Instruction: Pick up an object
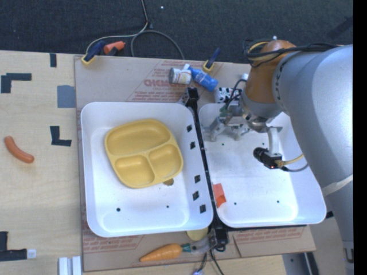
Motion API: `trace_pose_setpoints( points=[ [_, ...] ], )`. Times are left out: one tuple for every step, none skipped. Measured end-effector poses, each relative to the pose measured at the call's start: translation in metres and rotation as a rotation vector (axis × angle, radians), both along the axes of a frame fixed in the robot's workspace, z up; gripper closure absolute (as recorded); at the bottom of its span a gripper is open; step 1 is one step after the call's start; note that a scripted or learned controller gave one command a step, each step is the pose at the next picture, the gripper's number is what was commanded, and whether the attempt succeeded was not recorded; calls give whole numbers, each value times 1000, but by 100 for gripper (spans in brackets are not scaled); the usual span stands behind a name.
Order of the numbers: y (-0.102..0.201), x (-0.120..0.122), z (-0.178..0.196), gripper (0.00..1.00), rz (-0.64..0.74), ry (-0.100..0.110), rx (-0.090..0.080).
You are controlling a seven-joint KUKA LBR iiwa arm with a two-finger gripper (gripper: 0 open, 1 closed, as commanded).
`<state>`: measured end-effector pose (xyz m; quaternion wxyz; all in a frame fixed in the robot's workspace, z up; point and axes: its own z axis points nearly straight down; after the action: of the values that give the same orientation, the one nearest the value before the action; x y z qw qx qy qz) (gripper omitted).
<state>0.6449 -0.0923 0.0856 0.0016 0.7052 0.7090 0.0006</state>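
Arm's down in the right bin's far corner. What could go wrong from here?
1. The two-finger gripper sits low near the right white bin's far-left wall and the divider; it may scrape or snag there.
2. No object shows between its fingers, so the grab may come up with nothing.
3. The yellow divided plastic plate lies in the left white bin, across the divider from the gripper.

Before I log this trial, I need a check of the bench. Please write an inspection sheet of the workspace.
Surface: two white bins, left bin and right bin, on a cardboard sheet.
Job's things: yellow divided plate in left bin; small orange piece at right bin's inner edge.
Clutter: toy carrot in front; blue-white bottle behind; sausage far left.
Grippers: pincer low in right bin's back corner; nothing seen between fingers.
Cables: black cable behind.
Surroundings: dark carpet.
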Motion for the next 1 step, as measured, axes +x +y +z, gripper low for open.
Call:
trace_pose_setpoints(
  points=[
    [-12, 25, 0, 0, -3, 1, 1]
  ],
)
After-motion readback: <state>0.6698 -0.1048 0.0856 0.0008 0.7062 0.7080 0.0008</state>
